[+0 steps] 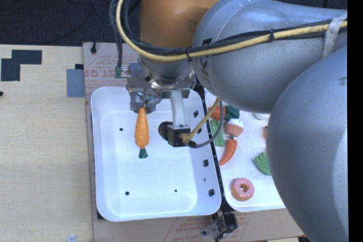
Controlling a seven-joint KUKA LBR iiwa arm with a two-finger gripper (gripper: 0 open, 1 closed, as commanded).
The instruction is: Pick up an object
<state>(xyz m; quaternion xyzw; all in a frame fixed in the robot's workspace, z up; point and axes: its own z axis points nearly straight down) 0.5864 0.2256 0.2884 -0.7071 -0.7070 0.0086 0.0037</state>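
pincer (145, 103) is clamped on the carrot (142, 130), which hangs tip-down near the back edge of the left bin (102, 178), plenty of bare white floor around it.

L bin (153, 190): near half & left side bare, so wide open from above. Far-mid is blocked by gripper (144, 103) w/ carrot (142, 130) pinched in it, hanging upright. Arm (255, 65) covers the far-right corner. Raised walls btwn bins = barrier along its right edge. R bin (245, 167): crowded. Donut (243, 189) near front edge, red pepper (228, 151) by left wall, green item (262, 163) just beside; small gaps only, arm overhead.
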